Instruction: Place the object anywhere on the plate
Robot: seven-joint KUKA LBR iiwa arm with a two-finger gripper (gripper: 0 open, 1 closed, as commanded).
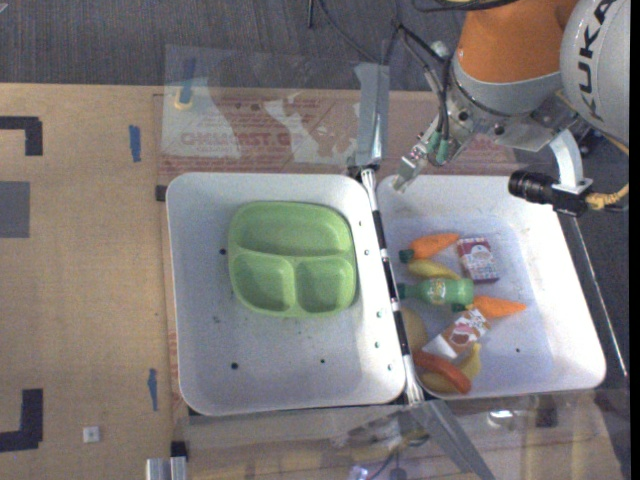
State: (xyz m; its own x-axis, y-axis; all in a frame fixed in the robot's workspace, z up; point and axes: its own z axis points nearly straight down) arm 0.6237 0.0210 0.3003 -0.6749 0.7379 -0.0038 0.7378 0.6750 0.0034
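Fingers (420, 165) hang over the right bin's (560, 368) far edge, state unclear; carrots, bottle (440, 291) and carton (478, 259) crowd below

grey arm (590, 38), orange band

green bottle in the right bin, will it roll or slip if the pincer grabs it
The green bottle lies on its side and looks rounded, so a nudge would probably roll it. Its surface seems smooth and glossy, so it may slip from a loose grip. The carrot and the orange piece lie close by and could get bumped.
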